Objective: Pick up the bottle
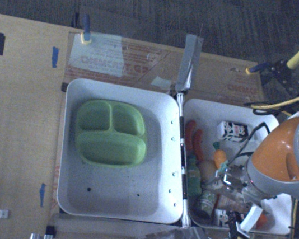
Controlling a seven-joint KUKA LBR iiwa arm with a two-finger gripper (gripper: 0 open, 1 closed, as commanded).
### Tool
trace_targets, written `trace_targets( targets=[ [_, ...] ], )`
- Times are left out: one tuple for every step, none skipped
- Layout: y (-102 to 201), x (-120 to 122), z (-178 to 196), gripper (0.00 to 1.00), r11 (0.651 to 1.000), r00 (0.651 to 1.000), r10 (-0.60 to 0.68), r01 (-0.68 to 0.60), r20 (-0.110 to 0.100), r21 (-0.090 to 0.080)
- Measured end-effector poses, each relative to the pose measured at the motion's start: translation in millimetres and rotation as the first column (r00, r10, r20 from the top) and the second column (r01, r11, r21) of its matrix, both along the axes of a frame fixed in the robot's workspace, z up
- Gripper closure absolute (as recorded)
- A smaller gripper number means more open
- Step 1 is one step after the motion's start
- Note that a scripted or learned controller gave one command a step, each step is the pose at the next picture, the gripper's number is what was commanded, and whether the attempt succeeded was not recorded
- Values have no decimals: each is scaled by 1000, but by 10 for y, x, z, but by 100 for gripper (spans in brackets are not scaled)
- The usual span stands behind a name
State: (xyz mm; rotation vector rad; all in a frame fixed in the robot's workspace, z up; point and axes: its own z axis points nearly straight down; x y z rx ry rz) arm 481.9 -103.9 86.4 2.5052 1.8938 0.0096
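Bottle (193,177) lies along left wall of right bin (210,110), among clutter. Jaws' state cannot be told. Approach step is judged in hand; descent over bottle is called for next.

Left white bin (71,148), frame centre: green divided plate (111,133) lying flat in its upper half. Right white bin (207,111), right of centre: red items (193,139) along the left wall, small black-and-white carton (233,130) near the top, orange piece (220,156) mid-bin. Blue tape bits (54,56) on the bench, upper left.
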Motion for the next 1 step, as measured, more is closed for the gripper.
trace_targets(
  targets=[
    [-286, -24, 897, 0, 999, 999, 50, -50, -9, -2]
  ],
)
